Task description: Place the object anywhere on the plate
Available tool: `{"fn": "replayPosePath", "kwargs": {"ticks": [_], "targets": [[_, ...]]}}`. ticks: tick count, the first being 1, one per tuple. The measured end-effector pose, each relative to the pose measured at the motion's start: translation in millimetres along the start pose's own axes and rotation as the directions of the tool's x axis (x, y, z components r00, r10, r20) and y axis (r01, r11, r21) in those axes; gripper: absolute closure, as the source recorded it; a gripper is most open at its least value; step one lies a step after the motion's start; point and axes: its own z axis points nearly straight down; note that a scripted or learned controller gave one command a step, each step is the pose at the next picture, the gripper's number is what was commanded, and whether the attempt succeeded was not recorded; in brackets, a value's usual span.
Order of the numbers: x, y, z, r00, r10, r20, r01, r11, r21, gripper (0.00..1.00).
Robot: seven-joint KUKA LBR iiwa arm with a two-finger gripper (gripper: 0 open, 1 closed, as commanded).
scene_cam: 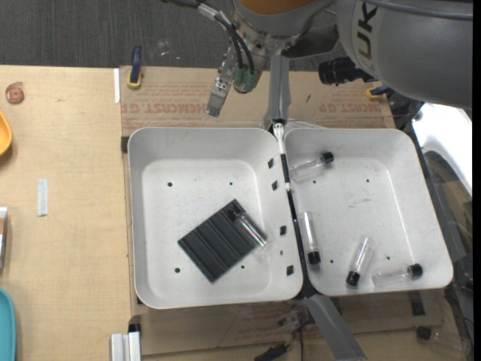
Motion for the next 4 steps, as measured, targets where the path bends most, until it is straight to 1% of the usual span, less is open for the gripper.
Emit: {"fn": "replayPosePath", "kwargs": {"ticks": [1,2,3,4], "targets": [[-23,36,-45,0.972,-0.236,0.001,0.236,0.972,-0.001,1.0],[-32,39,-45,0.85,-0.527,0.001,0.527,0.85,-0.002,1.0],[-37,41,-45,0.55,-0.835,0.003,0.835,0.55,-0.003,1.0],[-37,41,-46,0.277,-0.961,0.004,0.961,0.277,-0.002,1.0]]}}
